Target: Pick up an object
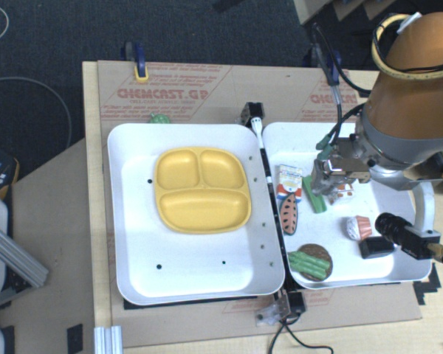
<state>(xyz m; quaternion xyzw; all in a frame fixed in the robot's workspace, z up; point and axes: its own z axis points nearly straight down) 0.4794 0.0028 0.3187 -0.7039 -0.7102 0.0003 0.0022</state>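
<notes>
Camera view: gripper (319, 190) low in right bin (399, 268), over green stick-shaped toy (315, 199). Jaws' state unclear. Best: straddle toy squarely, close, lift straight, avoid watermelon slice (289, 214).

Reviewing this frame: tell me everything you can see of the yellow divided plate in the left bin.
The yellow plate is a rounded-rectangle tray that looks like matte plastic, moulded with three compartments: two smaller ones on the far side and one wide one nearer the camera, split by raised ridges. Nothing lies in any compartment. It sits flat and upright on the floor of the left bin, towards its far half, touching nothing but the bin floor and apart from the walls. The pincer is over the right bin, away from it.
</notes>
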